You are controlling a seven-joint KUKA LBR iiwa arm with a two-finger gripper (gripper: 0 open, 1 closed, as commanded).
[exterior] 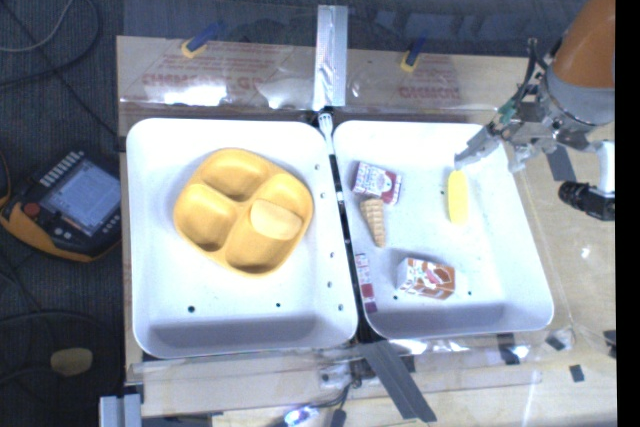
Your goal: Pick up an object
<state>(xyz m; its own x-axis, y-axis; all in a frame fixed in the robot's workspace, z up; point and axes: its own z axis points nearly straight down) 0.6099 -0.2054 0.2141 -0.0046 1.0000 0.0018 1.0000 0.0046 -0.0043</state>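
At the right of the frame the arm [590, 35] reaches in over the far right corner of the right bin [500, 315], and the gripper [480, 151] hangs just above and beside the upper end of the yellow bar [457, 196]. You cannot tell from this slant how wide the tool stands, and nothing is seen in its grasp.

The bar is your nearest pick: it lies upright in the frame at the right-centre of the bin, well apart from the other items. Line the tool across the bar's narrow width, not along its length, and come straight down over its middle; the present spot looks a little high in the frame, toward the bar's top end. The bar looks low and flat, so go right down to the floor before you close.

Further left in the same bin lie a red-and-white packet [377, 182] and a cone [374, 220], touching or nearly so and near the divider [340, 215], which makes them awkward. A small carton [430, 278] lies alone toward the lower middle.

The bin floor is smooth, glossy white, so things may slide if nudged. The left bin [160, 315] holds a yellow four-part dish [243, 210]. Beyond the bench lie dark carpet, loose cables and a pendant [65, 205] at the left edge.
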